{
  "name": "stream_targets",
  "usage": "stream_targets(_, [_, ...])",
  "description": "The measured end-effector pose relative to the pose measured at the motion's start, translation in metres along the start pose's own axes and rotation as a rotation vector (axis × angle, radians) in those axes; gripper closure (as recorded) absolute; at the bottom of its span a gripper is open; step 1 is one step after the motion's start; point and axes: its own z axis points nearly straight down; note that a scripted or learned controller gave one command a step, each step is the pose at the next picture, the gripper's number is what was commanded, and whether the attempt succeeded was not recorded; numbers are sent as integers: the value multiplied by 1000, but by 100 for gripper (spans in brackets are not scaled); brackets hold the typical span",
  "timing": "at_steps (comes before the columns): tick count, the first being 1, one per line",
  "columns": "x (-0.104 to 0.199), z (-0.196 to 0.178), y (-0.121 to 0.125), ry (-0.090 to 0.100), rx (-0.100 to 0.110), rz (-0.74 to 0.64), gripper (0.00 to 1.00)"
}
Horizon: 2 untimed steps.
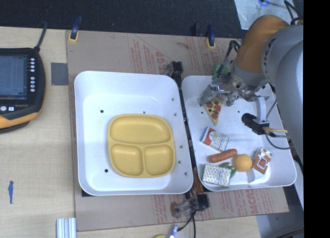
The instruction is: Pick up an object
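A clamp (188,206) grips the worktop's near edge, and beyond it, in the right bin (193,129), the hand (216,97) sits low over a pizza slice (212,110), seemingly touching it, grip unreadable, nothing yet lifted.

I see two shallow white plastic bins: the left bin (87,129) carries a pale yellow three-compartment tray (140,144); the right bin (278,177) has a yellow pizza-slice toy with red spots (213,109), a red sausage (222,155), an orange round fruit (243,163), a white carton with red print (214,139), a green-and-white patterned packet (216,174) and a red-and-white box (262,160). The arm (286,51) is grey with an orange band. The counter (31,180) is light wood under brown cardboard (129,51).
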Motion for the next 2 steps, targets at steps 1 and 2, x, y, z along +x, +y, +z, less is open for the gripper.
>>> stream_targets(1, [0,-13,1,1,0,-4,100])
stream_targets(2, [1,-13,1,1,0,-5,0])
